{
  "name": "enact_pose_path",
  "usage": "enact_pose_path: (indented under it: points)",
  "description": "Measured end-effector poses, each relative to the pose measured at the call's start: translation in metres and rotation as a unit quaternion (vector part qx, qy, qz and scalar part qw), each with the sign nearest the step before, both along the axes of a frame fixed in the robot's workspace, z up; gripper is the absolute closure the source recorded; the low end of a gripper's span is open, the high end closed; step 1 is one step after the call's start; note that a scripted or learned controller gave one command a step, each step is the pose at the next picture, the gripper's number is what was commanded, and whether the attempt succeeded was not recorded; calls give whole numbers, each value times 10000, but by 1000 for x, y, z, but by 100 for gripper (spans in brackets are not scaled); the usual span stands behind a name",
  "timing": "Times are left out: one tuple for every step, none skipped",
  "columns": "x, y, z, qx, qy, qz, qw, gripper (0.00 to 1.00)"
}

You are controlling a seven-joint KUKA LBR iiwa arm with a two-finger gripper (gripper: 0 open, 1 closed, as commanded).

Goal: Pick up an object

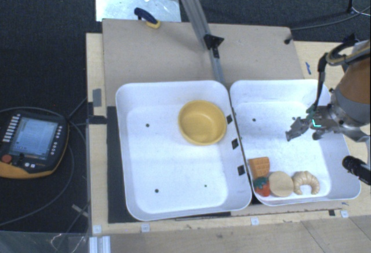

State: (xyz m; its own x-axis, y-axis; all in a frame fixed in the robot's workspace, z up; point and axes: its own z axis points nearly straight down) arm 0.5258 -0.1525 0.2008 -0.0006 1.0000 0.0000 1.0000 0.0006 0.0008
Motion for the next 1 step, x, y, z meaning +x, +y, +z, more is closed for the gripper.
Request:
enact_pose_path:
  points:
    - [0,0,0,0,0,0,10000,0]
